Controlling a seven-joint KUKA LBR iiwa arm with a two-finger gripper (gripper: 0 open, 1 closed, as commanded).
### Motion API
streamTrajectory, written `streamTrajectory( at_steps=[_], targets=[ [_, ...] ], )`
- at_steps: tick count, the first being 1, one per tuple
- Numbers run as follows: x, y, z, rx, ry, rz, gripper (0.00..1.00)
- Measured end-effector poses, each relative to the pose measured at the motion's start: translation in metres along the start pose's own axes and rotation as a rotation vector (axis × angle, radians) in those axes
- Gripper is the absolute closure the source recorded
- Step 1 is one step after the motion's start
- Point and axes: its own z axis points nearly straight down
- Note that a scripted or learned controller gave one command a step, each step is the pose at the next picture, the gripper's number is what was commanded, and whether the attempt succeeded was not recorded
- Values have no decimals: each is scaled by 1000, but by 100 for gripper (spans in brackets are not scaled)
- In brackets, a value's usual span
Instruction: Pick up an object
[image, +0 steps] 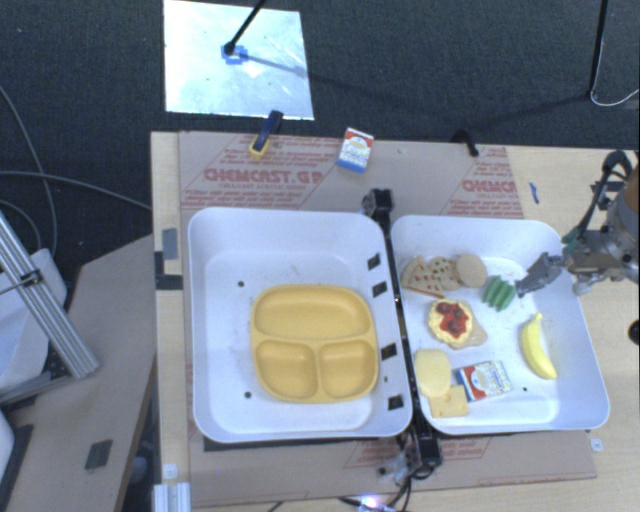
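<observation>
Reaching in from the right edge, wrist held low, gripper (532, 277) pointing left, fingers too blurred to judge.

Both white bins (290, 230) look like smooth, slightly glossy plastic; the yellow divided tray (314, 342) is matt plastic; the surface (420, 170) is printed cardboard.

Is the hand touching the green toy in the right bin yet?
Cannot tell. In the camera view the hand sits right beside the green toy, and no plain gap or contact shows between them.
</observation>
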Motion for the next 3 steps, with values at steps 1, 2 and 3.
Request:
streamTrajectory(
  at_steps=[1, 2, 3],
  targets=[
    [84, 50, 171, 6, 5, -9, 0],
    [77, 52, 152, -5, 0, 0, 100],
    [77, 52, 152, -5, 0, 0, 0]
  ],
)
